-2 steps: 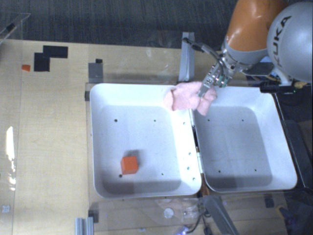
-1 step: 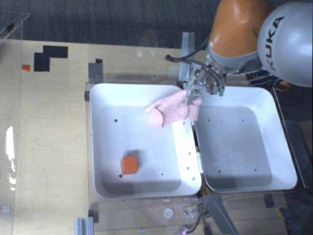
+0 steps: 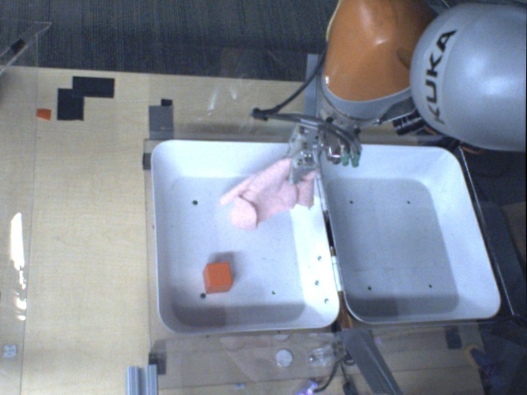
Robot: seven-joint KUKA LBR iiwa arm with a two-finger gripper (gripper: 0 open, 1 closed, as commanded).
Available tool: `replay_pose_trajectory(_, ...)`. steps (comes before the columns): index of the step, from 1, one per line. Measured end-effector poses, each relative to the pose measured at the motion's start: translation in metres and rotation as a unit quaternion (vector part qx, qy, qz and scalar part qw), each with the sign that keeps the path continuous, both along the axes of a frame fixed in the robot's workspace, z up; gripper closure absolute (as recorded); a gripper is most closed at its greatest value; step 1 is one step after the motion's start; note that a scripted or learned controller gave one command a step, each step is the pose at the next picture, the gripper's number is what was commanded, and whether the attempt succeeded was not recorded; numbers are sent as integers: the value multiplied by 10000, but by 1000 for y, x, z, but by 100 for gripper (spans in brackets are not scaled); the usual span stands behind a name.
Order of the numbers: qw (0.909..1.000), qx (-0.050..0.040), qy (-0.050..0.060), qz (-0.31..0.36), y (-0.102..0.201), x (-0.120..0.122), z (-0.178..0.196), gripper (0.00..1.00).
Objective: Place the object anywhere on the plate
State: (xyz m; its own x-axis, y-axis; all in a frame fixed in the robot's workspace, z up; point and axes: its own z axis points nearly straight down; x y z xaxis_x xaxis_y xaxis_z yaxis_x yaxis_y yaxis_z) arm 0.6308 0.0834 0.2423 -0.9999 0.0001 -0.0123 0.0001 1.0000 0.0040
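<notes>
On a pale wooden bench stand two white bins; the gripper (image 3: 303, 161) pinches a pink cloth (image 3: 265, 194) hanging near the left bin (image 3: 165, 245) back right edge; carrying step, next needs a plate; an orange block (image 3: 218, 277) lies near the front.

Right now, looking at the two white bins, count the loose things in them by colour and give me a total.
Pink: 1, the cloth in the left bin, its upper end at the gripper
Orange: 1, the block in the left bin
Total: 2
</notes>
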Motion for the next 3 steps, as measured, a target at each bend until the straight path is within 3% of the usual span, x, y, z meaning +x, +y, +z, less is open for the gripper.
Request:
replay_pose_trajectory(2,10000,0,27,20,84,-46,-13,100)
replay_pose_trajectory(3,10000,1,21,19,84,-45,-12,0)
